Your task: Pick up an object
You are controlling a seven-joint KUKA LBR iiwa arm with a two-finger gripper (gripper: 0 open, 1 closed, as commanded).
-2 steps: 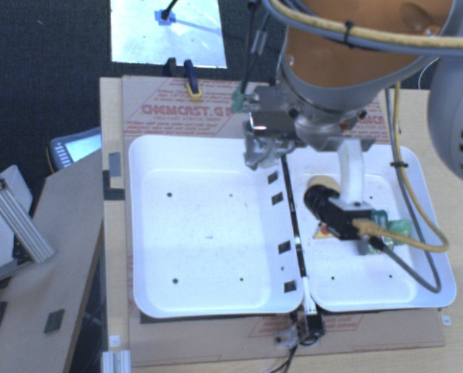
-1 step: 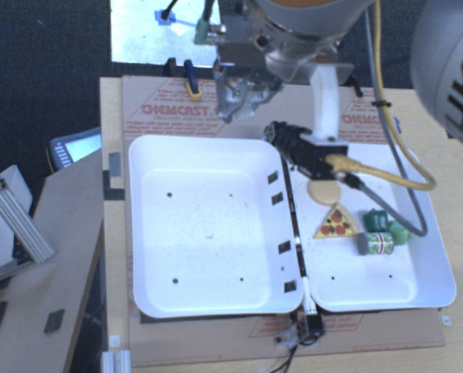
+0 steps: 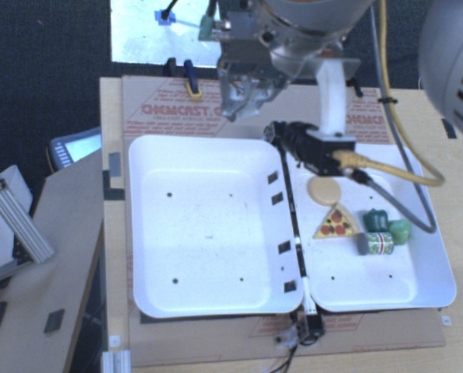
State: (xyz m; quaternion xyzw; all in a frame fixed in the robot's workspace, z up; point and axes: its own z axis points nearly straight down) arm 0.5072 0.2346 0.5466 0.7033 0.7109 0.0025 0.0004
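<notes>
Jaws (image 3: 243,103): hovering over the surface (image 3: 177,111) at 12 o'clock, beyond the bins' far rims; released or clenched, cannot tell; nothing seen between them.
Objects: clustered in the right bin (image 3: 402,290) — tan disc (image 3: 324,189), pizza slice (image 3: 335,224), green pepper (image 3: 375,220), small can (image 3: 377,243).
Bearing from jaws: roughly 4 to 5 o'clock, well apart.
Nearest candidate: tan disc, lying flat.
Pizza slice axis: tip toward 12 o'clock.
Left bin (image 3: 208,224): toward 6 o'clock of the jaws.
Likely need: travel toward 5 o'clock, then descent.

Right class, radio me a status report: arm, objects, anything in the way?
Gripper up behind the bins, holding nothing seen. Pizza slice, tan disc, can, green pieces lie in right bin. Cables cross its back corner.
</notes>
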